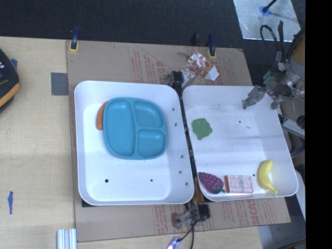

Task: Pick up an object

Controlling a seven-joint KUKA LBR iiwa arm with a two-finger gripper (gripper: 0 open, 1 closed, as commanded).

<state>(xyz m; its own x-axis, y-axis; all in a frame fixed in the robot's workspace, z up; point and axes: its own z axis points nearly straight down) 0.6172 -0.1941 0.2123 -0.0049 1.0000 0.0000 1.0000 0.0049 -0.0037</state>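
Observation:
The right bin (236,108) holds a green leafy piece (201,128) near its left wall. Along its front edge lie purple grapes (210,181), a small orange-and-white box (239,184) and a yellow banana (266,176). My gripper (259,102) hovers over the bin's back right corner, open, with nothing between its fingers. It is well apart from all of these objects.
The left bin (88,154) carries a blue divided plate (136,127) with an orange item (99,117) tucked under its left edge. A crumpled wrapper (199,66) lies behind the bins. A yellow-and-black device (6,82) sits at the bench's far left.

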